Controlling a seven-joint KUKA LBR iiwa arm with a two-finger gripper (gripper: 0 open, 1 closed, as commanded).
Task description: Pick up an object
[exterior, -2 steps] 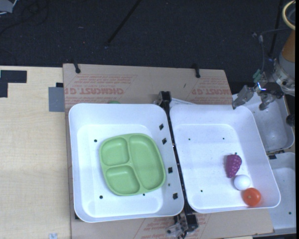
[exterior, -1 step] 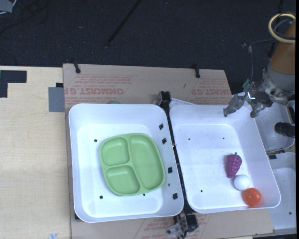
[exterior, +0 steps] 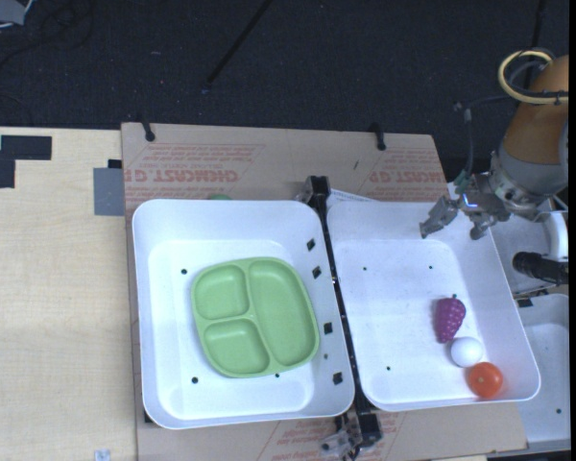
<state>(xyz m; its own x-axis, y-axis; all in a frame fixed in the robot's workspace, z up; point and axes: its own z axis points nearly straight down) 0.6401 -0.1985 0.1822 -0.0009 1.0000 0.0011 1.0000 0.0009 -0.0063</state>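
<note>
A purple bumpy plastic grape bunch (exterior: 449,318) is lying near the right side of the right white bin (exterior: 394,257). Just below it, a small white ball (exterior: 466,351) is touching a round orange-red fruit (exterior: 485,379) in the corner.

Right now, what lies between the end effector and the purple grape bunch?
Bare white bin floor, per the camera view, between end effector and purple grape bunch.
</note>
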